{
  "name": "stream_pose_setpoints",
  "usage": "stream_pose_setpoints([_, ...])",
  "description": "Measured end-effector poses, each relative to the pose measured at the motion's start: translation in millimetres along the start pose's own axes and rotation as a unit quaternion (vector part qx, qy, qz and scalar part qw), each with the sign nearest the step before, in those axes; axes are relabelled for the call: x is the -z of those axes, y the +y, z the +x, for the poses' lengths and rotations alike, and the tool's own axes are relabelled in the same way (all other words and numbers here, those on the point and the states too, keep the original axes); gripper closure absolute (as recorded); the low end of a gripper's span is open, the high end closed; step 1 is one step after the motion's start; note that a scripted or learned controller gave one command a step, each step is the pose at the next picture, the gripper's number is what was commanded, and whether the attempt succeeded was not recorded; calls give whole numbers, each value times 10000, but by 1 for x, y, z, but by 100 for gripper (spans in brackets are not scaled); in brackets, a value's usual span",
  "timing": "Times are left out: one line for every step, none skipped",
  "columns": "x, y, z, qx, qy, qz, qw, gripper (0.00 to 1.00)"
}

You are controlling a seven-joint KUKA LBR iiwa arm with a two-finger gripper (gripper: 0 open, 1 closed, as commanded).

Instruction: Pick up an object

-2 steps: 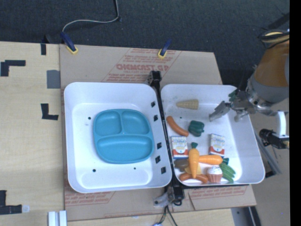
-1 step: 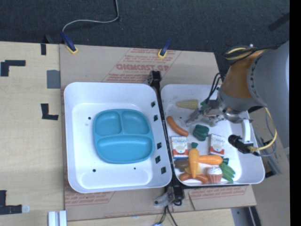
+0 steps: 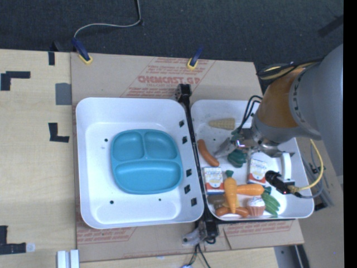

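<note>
Two white bins side by side on bench. We see blue divided plate (image 3: 146,162) alone in left bin (image 3: 89,127). Right bin (image 3: 301,205) holds toy food: sausage (image 3: 207,153), corn piece (image 3: 222,123), carrot (image 3: 230,189), cupcake (image 3: 255,206), small cartons (image 3: 213,178). Gripper (image 3: 235,147) low over right bin, above dark green item (image 3: 237,158); we cannot tell whether it touches it, nor how its tool stands.

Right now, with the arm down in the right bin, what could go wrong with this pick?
The claw sits low over a dark green toy, close to a sausage and a white carton, so it could nudge neighbours or miss. The carrots lie piled together; a grasp there may lift two or slip.
</note>
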State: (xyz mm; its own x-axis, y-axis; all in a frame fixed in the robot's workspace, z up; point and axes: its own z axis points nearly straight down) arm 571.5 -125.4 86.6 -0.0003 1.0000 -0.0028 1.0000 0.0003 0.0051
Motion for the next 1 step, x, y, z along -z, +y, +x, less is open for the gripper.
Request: stream_pose_setpoints([10, 0, -1, 1, -5, -4, 10000, 100])
